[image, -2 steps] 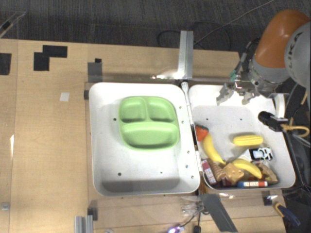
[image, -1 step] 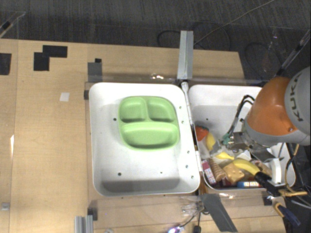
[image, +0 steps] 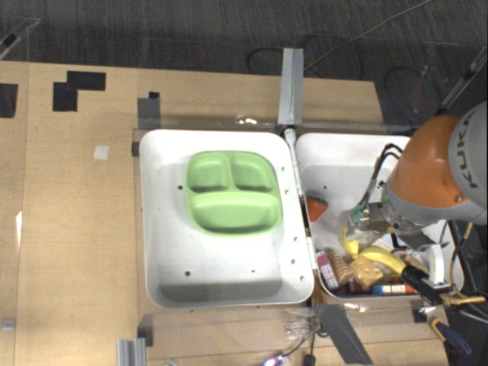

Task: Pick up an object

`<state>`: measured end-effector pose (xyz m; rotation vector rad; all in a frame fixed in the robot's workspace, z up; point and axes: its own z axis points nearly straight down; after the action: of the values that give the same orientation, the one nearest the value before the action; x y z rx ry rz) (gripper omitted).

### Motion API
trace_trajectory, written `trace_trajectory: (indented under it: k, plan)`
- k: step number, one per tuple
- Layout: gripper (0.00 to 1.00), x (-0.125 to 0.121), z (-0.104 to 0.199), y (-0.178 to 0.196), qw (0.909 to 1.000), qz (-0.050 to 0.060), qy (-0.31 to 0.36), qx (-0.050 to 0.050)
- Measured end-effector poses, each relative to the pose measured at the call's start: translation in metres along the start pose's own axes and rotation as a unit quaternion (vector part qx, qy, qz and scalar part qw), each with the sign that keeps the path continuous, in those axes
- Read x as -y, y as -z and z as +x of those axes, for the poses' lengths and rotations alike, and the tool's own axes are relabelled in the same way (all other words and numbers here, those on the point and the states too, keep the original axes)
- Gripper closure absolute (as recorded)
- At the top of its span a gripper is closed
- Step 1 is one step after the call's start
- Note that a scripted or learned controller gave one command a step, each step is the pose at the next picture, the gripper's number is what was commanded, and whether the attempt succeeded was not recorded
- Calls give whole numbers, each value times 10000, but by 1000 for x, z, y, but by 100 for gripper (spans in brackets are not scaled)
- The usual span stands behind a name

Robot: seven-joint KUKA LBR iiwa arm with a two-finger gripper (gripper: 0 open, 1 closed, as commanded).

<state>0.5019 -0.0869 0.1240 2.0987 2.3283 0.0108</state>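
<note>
1. The bench (image: 69, 227) is light wood, with black patches near its far left corner and a small pale square further in.
2. The left bin (image: 164, 273) is a shallow white tray set side by side with the other one. A green divided plate (image: 232, 191) lies in its far half, nearer the right wall than the left, with two small compartments toward the far edge and one wide one toward the near edge.
3. A grey metal bar (image: 290, 86) runs from the far edge of the bench down to where the two bins meet.
4. The right bin (image: 335, 155) holds its contents against the near edge and left wall. A small red-orange object (image: 316, 207) lies by the left wall, about halfway along it.
5. A heap sits in the near part of this bin: a dark packet (image: 328, 269) close to the near left corner, a brown piece (image: 364, 274) beside it, and a yellow banana (image: 381, 259) on top.
6. The gripper (image: 364, 221) hangs over the right bin, just above the banana's far end. Whether it is open or closed cannot be told, and nothing is seen caught in it.
7. The arm's orange band (image: 427, 170) rises behind it toward the right edge.
</note>
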Motion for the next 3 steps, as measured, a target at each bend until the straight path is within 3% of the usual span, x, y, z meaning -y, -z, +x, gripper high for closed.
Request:
trace_trajectory:
  k: [1, 2, 3]
  plan:
    - [100, 6, 61, 121, 9999, 16, -149, -2]
    - [0, 6, 60, 121, 9999, 20, -151, -3]
    - [0, -37, 59, 86, 9987, 29, -517, -2]
